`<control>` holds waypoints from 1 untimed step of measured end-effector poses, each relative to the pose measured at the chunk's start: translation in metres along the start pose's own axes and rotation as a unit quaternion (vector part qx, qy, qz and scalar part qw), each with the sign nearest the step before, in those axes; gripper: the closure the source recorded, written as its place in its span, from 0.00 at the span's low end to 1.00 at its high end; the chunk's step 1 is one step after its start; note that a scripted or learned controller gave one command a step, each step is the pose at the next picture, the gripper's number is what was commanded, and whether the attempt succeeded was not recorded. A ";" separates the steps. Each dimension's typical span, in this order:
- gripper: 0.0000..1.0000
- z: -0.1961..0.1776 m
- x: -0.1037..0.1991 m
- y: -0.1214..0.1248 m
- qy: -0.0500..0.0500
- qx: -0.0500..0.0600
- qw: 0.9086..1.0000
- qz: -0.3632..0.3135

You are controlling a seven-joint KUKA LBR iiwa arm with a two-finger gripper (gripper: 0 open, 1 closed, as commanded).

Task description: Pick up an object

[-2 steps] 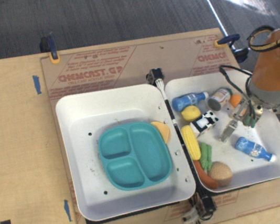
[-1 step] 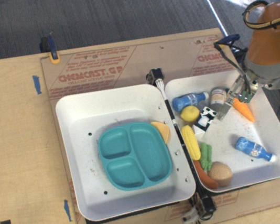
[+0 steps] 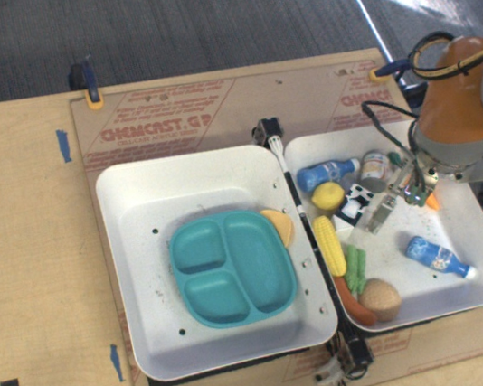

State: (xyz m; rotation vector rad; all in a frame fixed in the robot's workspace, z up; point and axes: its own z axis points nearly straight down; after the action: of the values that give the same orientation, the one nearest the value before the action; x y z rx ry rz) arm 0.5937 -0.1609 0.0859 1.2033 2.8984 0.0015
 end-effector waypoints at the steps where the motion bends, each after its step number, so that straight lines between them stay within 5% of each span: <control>1: 0.00 0.000 -0.075 0.019 0.011 0.005 0.997 0.070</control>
State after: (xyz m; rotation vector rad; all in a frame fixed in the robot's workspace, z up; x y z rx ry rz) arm 0.6603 -0.2012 0.0861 1.4152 2.8285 0.0019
